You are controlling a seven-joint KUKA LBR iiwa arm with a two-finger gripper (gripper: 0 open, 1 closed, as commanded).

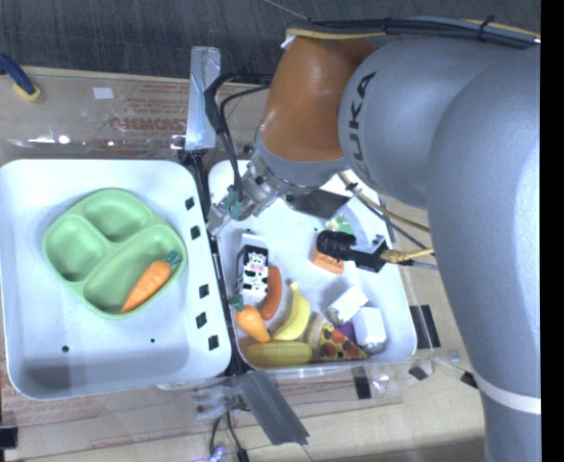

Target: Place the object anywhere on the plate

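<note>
Arm (426, 133): grey, orange band above the wrist, bulk covering much of the right bin (397, 340) and cutting off its far corner.

Gripper (236, 200): low at the right bin's near-left wall; whether open or closed cannot be told, as the wrist hides most of it.

Carrot (148, 284): well to the gripper's left, lying in the lower compartment of the green plate (89, 248) in the left bin (32, 345).

Just below the gripper: cow-patterned carton (253, 270). Farther below: a heap of toy food, partly overlapping — banana (294, 318), corn cob (278, 353), pizza slice (335, 343); other pieces hard to identify.
</note>
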